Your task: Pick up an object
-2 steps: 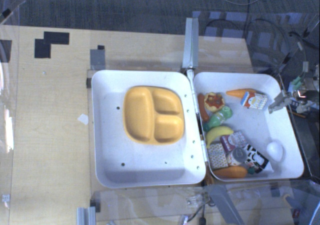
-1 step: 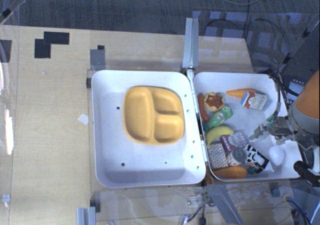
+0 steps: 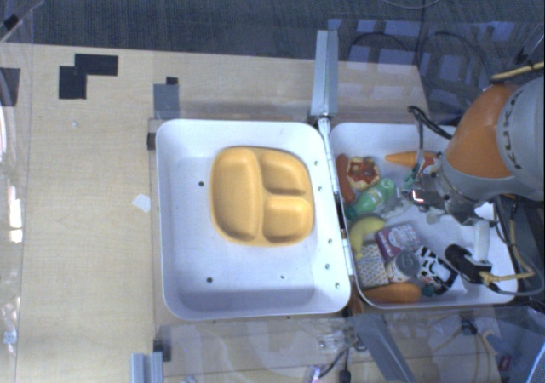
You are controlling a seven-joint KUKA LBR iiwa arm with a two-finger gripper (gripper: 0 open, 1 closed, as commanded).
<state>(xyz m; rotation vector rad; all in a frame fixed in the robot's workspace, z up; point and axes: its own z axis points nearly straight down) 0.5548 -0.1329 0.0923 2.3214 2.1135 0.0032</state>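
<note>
Dark grey carpet runs along the top of the view, with a thin cable looping over it; below it lies the pale wooden worktop (image 3: pixel 77 228), marked with black tape shapes near its upper left corner; two shallow white bins sit on it side by side, divided by a metal rail.

Largest is the left bin (image 3: pixel 187 279), which holds one thing only: a yellow compartment tray (image 3: pixel 261 195), set near the bin's middle, with one long well on its left side and two smaller wells on its right.

Next comes the arm (image 3: pixel 490 139), grey with its orange band, reaching in from the right over the right bin (image 3: pixel 502 294); the jaws (image 3: pixel 419 194) hang low over the upper middle of that bin, just beside the green bottle; whether they are spread or pressed together cannot be told at this angle, and nothing is seen between them.

That right bin is crowded with things to pick; an orange carrot-shaped piece (image 3: pixel 400 157) lies near its top wall; a red packet (image 3: pixel 361 172) sits below that toward the left wall, touching a green bottle (image 3: pixel 373 198); a yellow-green fruit (image 3: pixel 364 228) rests under the bottle; a purple packet (image 3: pixel 398 242) lies just right of the fruit; a checked square piece (image 3: pixel 370 269) sits below them; a black-and-white item (image 3: pixel 436 268) lies toward the lower right; an orange rounded object (image 3: pixel 393 292) rests against the bottom wall.
</note>
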